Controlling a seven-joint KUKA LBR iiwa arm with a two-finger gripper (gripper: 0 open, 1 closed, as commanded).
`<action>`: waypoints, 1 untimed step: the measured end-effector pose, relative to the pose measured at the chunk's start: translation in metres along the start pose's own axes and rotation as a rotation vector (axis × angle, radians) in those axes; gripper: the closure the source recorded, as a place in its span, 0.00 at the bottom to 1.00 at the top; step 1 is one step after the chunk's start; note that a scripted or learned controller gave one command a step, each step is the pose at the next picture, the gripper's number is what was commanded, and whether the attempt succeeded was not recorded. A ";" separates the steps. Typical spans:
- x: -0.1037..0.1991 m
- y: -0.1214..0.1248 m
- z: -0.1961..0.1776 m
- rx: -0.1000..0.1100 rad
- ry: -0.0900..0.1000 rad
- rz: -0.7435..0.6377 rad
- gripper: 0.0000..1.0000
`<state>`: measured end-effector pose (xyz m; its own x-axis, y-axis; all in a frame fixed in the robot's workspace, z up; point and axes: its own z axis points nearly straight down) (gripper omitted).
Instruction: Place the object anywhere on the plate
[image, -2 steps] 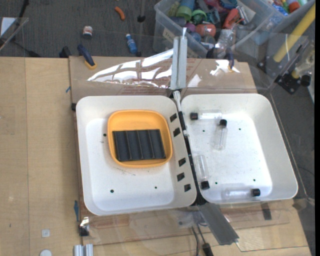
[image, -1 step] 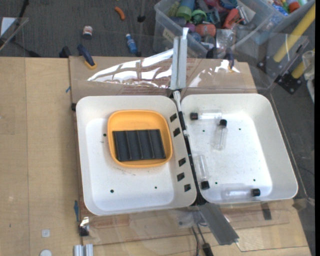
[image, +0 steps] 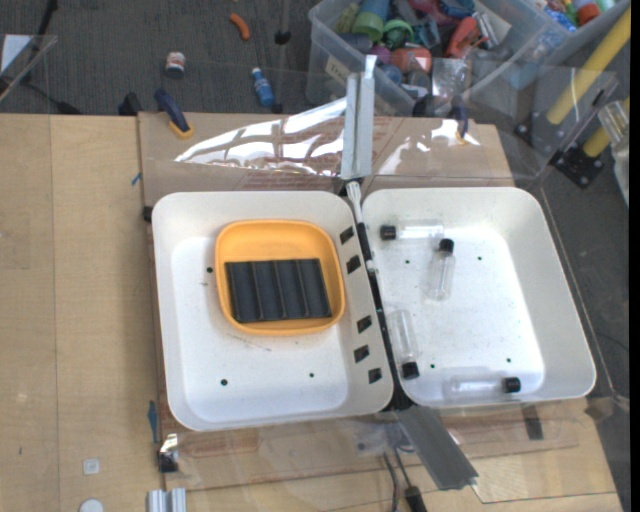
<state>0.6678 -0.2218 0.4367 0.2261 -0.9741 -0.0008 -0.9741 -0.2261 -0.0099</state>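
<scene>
An orange plate (image: 280, 238) with rounded corners sits in the left white bin (image: 200, 390), toward its upper middle. A black ridged rectangular object (image: 277, 290) lies flat on the plate, covering most of its inner floor, with its ribs running front to back. Several clear vials with black caps lie in the right white bin (image: 540, 300): one near the top (image: 412, 231), one upright-looking below it (image: 441, 268), one by the divider (image: 402, 340) and one along the front wall (image: 480, 384).
Black clips (image: 362, 300) line the ridge where the two bins meet. A metal post (image: 358, 110) rises behind that ridge. A clear tub of colourful toys (image: 440, 40) stands beyond the bench at the top right.
</scene>
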 end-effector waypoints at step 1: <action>-0.007 -0.002 0.000 -0.002 -0.001 -0.224 1.00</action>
<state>0.6680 -0.2144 0.4363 0.4371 -0.8994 -0.0002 -0.8994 -0.4371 -0.0081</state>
